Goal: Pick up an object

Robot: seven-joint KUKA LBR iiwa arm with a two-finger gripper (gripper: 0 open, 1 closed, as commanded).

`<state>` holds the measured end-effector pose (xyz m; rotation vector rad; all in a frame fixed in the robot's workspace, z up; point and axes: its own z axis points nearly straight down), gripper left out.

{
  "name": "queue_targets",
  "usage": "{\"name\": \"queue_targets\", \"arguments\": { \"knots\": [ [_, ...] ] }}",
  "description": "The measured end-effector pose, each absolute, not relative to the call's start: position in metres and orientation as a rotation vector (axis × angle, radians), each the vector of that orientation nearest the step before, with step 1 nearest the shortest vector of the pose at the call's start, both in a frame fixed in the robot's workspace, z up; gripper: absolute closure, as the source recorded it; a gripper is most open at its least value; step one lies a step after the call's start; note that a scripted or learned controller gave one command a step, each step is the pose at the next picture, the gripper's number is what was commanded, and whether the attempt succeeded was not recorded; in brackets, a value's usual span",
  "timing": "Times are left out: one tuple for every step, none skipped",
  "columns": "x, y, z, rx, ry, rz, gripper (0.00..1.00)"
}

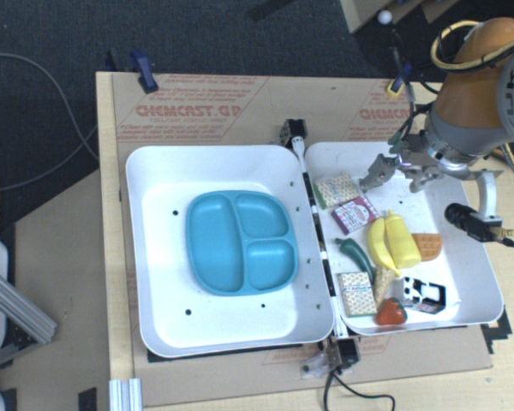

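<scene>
Right now my pincer [400, 172] hangs open and holds nothing over the far end of the right bin [484, 268]. Nearer the camera in that bin lie a yellow banana [392, 241], small packets [346, 202], a green piece [354, 252] and a red fruit [391, 313]. Beside it, the left bin [154, 229] holds a blue divided plate [241, 241].

Floor: dark grey carpet [43, 24] fills the frame from nine to twelve o'clock.
Cable: a thin pale cable [47, 88] loops over the carpet at ten o'clock.
Surface: light wood [124, 272], with printed brown cardboard [206, 101] laid on top.
Clip: a blue clamp [143, 71] at eleven o'clock on the cardboard's edge.
Rail: an aluminium rail [17, 302] at eight o'clock.
Light: even, soft.
</scene>
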<state>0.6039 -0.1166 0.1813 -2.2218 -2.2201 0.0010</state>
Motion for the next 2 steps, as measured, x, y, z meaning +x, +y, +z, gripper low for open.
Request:
{"name": "queue_targets", "arguments": {
  "knots": [
    [0.565,-0.114,0.088,-2.224,-2.224,-0.006,0.00],
    [0.566,-0.113,0.098,-2.225,-2.224,-0.012,1.00]
  ]
}}
